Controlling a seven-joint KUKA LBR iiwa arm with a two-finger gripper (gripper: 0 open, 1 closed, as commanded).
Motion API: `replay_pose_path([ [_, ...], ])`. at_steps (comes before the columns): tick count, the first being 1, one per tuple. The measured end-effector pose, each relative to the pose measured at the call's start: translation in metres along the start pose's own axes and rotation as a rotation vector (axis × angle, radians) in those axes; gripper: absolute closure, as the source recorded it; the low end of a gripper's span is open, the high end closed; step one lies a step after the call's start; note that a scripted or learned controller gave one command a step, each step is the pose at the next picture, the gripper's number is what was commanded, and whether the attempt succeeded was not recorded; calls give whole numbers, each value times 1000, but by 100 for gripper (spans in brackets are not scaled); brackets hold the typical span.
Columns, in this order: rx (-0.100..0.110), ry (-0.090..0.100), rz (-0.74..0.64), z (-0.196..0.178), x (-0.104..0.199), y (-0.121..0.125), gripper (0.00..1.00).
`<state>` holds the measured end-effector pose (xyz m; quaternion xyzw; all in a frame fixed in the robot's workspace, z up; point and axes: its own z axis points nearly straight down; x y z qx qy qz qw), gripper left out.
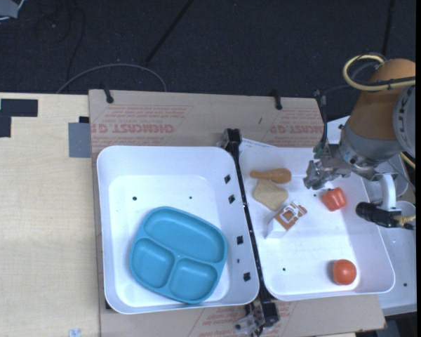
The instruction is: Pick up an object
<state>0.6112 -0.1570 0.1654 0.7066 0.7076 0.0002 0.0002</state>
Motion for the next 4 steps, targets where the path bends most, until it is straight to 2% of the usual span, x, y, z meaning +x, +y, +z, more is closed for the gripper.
replay_pose_path([
  [2, 0, 0, -1, -79, 5, 3, 100],
  [3, 5, 1, -1, -72, 49, -10, 100],
  [4, 5, 1, -1, -78, 95, -10, 100],
])
